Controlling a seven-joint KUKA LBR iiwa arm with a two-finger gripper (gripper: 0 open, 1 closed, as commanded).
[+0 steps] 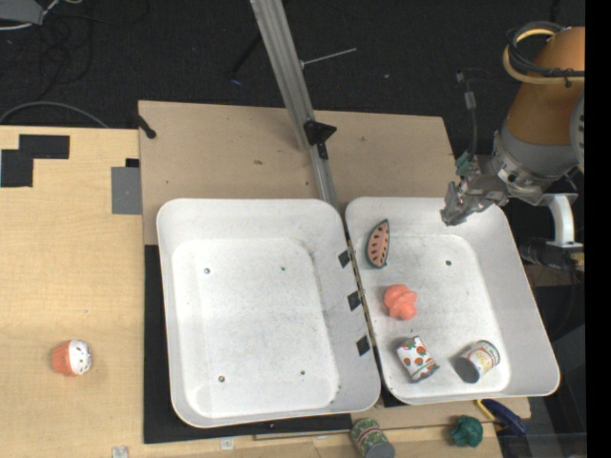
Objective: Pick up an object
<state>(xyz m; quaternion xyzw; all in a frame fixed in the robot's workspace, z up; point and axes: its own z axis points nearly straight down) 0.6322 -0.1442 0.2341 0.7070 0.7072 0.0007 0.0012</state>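
The right bin (pixel 496 256) holds a watermelon slice (pixel 378 243) near its left wall. A pink-orange lump (pixel 401 301) lies in the middle of that bin. A white can with red spots (pixel 416 359) and a tin lying on its side (pixel 477 361) sit at the front. My gripper (pixel 454 212) hangs over the bin's far right corner, well away from all these objects. Nothing shows between its fingers.
The left bin (pixel 181 227) lies beside the right one. A slanted metal rail (pixel 291 74) runs from the back to the bins' junction. An orange-and-white ball (pixel 72 358) rests on the wooden bench at left. A can (pixel 368 437) and a green object (pixel 466 431) lie beyond the front edge.
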